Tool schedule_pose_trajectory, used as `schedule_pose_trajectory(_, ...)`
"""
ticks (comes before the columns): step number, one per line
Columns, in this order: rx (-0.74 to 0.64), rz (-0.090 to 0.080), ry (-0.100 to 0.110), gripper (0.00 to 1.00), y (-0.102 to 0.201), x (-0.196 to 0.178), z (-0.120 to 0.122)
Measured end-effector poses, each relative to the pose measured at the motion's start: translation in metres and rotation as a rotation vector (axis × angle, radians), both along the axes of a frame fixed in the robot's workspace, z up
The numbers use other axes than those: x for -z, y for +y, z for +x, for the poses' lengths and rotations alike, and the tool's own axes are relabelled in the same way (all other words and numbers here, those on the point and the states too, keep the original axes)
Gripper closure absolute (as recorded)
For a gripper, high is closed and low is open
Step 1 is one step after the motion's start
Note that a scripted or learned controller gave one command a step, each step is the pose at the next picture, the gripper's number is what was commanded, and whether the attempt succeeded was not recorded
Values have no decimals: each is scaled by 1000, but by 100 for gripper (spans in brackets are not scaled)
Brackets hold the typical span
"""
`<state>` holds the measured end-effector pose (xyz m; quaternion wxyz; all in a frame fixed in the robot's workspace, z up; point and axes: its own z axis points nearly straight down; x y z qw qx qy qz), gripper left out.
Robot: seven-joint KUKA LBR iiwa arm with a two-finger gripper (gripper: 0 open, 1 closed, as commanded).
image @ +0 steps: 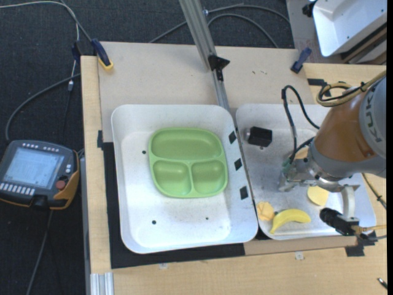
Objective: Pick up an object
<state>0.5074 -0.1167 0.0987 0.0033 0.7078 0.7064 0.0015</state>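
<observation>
Near the right bin's (pixel 270 118) front edge lies the banana (pixel 290 217); whether the fingers (pixel 288 180) are open I cannot tell. Best to descend squarely over its middle.

Gripper (pixel 290 178) fingertips were hidden beneath the wrist, beside the pale yellow disc (pixel 318 195), itself partly covered; arm (pixel 353 128) ran off the right edge.

High slanted view over bins (pixel 123 183)
</observation>
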Motion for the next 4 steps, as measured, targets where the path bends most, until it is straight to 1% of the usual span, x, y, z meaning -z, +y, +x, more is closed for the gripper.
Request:
schedule_pose_trajectory(1,-4,2,4,100,10,-49,-1)
schedule_pose_trajectory(2,-4,1,0,100,6,-111,6)
schedule_pose_trajectory(3,-4,2,2,100,6,-137,7)
schedule_pose_trajectory(4,-7,3,5,100,60,-131,23)
